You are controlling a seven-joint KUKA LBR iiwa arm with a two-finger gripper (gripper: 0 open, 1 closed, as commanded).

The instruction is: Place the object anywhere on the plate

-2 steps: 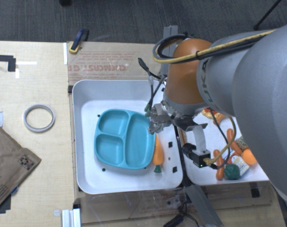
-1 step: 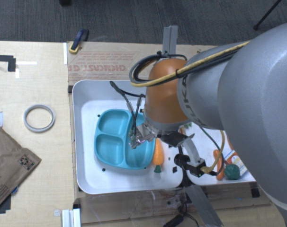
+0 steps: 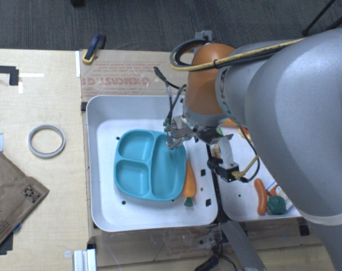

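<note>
The gripper (image 3: pixel 175 135) hung over the left bin (image 3: pixel 97 151), low above the upper right part of the blue plate (image 3: pixel 148 165), with the orange band (image 3: pixel 207 81) and the bulky grey arm (image 3: pixel 289 112) reaching in behind it from the right. Whether it was open or closed could not be told; the tip was small and partly masked by cables and the wrist housing, and no object could be made out in its grasp.

The plate was a divided one with three compartments, lying near the middle of the left bin, slightly toward its right wall. A toy carrot (image 3: pixel 189 182) with a green top lay on the bin floor just beside the plate's right rim, touching or nearly touching it, lengthwise along that rim with the green end toward the bin's near edge.

In the right bin (image 3: pixel 239 208), a second orange carrot-like piece (image 3: pixel 261 196) lay near the near edge, beside a green object (image 3: pixel 276 205).

On the bench to the left of the bins lay a ring of tape (image 3: pixel 47 140) and, toward the near left corner, a brown cardboard box (image 3: pixel 10 199).
</note>
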